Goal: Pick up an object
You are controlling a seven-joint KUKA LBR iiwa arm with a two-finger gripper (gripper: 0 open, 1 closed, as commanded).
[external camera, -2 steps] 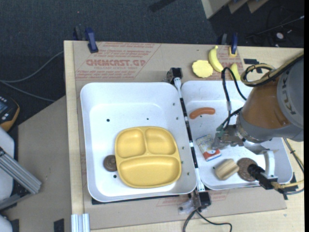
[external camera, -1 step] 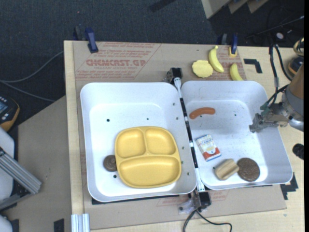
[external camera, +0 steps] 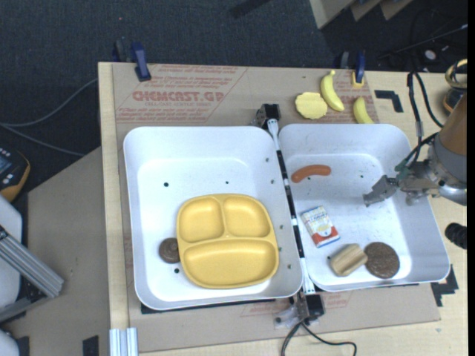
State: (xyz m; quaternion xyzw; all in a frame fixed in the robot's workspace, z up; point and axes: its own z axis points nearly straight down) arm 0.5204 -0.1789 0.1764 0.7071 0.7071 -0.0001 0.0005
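Gripper over right bin, holding nothing; finger spread impossible to judge. Nearby: sausage, carton, bread roll, brown disc. Yellow tray in left bin.

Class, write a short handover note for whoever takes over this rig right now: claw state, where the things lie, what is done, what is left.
Claw: over the right bin, near its right side, holding nothing; open or shut unclear.
Right bin: sausage near the back, carton by the divider, bread roll and brown cookie at the front.
Left bin: yellow tray, small brown disc beside it.
Done: nothing picked.
Left: grasp one object and lift it.
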